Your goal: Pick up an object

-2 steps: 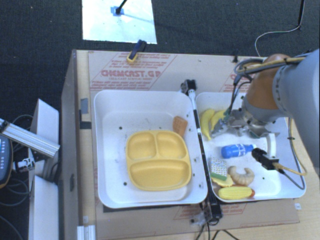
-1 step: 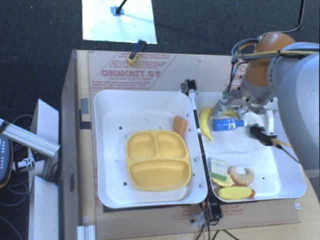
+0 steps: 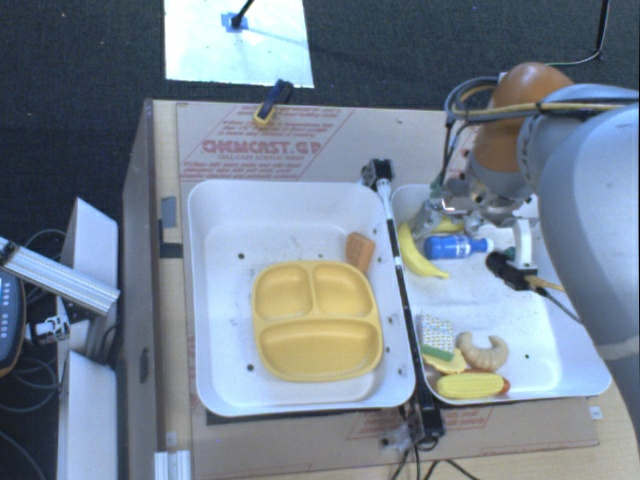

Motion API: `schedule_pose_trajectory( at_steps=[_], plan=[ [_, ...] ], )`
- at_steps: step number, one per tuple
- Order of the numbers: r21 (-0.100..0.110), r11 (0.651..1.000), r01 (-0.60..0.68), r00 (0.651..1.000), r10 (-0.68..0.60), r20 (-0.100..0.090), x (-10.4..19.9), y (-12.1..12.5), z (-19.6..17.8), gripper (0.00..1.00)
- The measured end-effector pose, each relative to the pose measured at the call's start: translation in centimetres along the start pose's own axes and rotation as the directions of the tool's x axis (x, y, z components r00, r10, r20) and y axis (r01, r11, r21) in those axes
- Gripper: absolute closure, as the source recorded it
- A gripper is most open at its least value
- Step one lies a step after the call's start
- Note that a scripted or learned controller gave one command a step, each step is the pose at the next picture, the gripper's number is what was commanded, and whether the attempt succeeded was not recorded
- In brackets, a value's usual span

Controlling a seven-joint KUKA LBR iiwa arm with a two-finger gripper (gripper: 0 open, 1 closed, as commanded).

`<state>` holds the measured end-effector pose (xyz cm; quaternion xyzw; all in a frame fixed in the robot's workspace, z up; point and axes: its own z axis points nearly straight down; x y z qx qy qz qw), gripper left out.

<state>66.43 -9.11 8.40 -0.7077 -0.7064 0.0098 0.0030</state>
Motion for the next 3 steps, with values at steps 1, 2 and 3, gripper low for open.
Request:
schedule_pose_trajectory(
  at_steps=[1,2,3],
  plan=[
    [0.005,1.0,0.005,1.0,-0.005,-0.001,0.1,-0.1,-0.9,1.0],
    [0.002,1.0,0.005,1.0,-0.005,-0.001,0.1,0.0,-1.0,0.0],
    [-0.02,1.0,0.004,1.0,-0.004,-0.008,-0.3,-1.7,0.0,0.0]
  ],
)
